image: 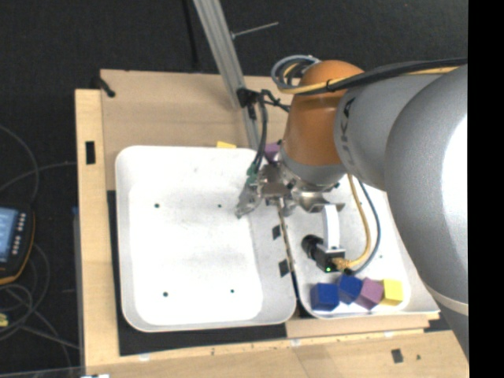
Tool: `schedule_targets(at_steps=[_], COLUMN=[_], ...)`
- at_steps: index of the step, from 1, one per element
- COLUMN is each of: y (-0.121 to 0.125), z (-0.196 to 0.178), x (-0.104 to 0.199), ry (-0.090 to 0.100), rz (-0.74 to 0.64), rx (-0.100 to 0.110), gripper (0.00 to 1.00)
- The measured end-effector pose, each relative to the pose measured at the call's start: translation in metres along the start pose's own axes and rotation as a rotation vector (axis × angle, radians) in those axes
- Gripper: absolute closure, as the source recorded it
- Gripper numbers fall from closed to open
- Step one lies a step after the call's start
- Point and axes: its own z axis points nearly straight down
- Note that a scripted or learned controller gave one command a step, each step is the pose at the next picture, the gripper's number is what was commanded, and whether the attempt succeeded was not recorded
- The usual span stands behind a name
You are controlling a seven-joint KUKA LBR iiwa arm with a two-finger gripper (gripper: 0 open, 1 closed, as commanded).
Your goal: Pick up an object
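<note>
The gripper (272, 186) sits over the bins' shared rim; whether it's open, I can't tell. It could clip that rim, well apart from the blocks (356, 292).

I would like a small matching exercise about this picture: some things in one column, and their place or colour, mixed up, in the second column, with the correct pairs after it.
Things:
1. yellow cube
2. band above the wrist
3. two blue cubes
4. handheld screen device

Place or colour:
A. orange
B. beside the bench, at the picture's left edge
C. bottom of the right bin, left end of the row of cubes
D. bottom of the right bin, right end of the row of cubes

Pairs: 1-D, 2-A, 3-C, 4-B
</note>
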Motion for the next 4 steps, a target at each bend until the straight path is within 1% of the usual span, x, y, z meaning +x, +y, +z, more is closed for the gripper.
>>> schedule_targets(at_steps=[1, 2, 3, 4], y=[-0.060, -0.043, -0.022, -0.045], z=[-0.003, -0.142, -0.147, -0.040], x=[-0.097, -0.105, -0.183, -0.134], ry=[-0.003, -0.001, -0.004, 0.002], rz=[0.012, 0.001, 0.009, -0.002], rx=[0.000, -0.012, -0.004, 0.005], gripper=[0.00, 0.00, 0.00, 0.00])
